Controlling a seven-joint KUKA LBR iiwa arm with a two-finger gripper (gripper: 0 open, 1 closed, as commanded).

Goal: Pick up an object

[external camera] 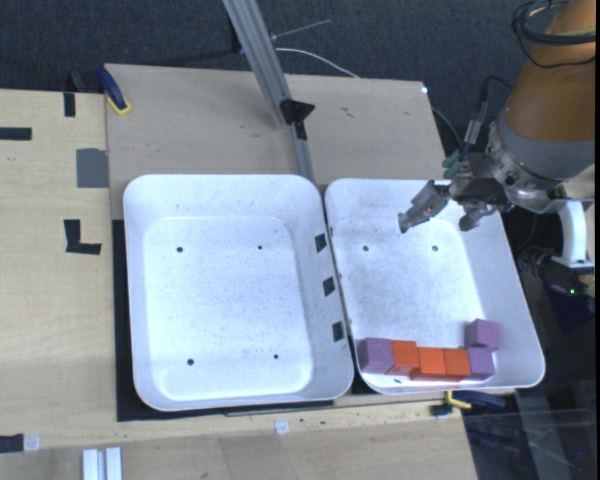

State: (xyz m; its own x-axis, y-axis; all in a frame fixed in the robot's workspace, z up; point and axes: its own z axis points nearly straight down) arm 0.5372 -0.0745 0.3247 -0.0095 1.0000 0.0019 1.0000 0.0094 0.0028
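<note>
Several blocks lie in a row along the near edge of the right bin: a purple block at the left, orange blocks in the middle, and two purple blocks at the right end. My gripper hangs over the far part of the right bin, well away from the blocks. It is open, its two fingers spread apart with nothing between them.
The left bin sits beside the right one, joined by black clips. A slanted metal pole rises behind the bins. A yellow-and-blue clamp sits at the bench's near edge.
</note>
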